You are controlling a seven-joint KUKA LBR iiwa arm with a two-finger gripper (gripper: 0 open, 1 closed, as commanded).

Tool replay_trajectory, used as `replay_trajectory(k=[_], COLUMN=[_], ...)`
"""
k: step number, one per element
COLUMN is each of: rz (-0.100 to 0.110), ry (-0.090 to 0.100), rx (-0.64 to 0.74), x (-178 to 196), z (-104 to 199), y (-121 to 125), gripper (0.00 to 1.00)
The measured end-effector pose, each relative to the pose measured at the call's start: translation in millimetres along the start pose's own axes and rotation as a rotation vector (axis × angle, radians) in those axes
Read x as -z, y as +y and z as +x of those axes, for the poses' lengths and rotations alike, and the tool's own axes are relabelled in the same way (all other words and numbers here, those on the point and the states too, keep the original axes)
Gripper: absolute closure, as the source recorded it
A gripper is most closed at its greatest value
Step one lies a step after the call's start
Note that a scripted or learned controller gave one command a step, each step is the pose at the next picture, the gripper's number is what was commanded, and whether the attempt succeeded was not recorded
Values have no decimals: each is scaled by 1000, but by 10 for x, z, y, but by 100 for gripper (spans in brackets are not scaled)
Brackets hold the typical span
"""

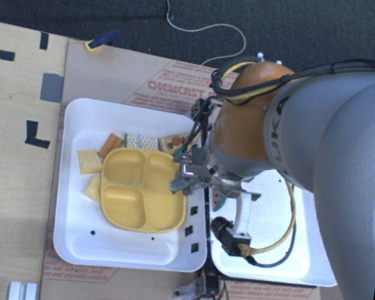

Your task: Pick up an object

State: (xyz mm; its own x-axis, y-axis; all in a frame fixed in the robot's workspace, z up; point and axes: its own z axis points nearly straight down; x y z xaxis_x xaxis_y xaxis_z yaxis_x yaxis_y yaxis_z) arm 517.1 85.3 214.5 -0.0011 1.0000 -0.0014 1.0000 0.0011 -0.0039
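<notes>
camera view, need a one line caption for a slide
KUKA arm's gripper poised at the right edge of a yellow divided tray in the left white bin, small items tucked behind the tray.

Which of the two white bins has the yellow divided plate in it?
The left bin, the one farther from the arm's side. The yellow divided plate lies in it among smaller items; the right bin sits under the arm.

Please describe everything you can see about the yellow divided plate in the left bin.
The yellow divided plate looks like smooth moulded plastic with rounded corners and three shallow compartments, all bare. It lies flat, right side up, near the middle of the left bin. Its left and upper edges overlap some small flat items, tan and orange. The pincer is at its upper right rim; the arm hides whether they touch.
</notes>
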Motion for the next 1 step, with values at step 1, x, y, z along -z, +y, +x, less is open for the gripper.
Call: replay_trajectory(k=[1], rz=[-2], ry=[1], rx=[0], x=[174], z=[-90], y=[-19], gripper=[100])
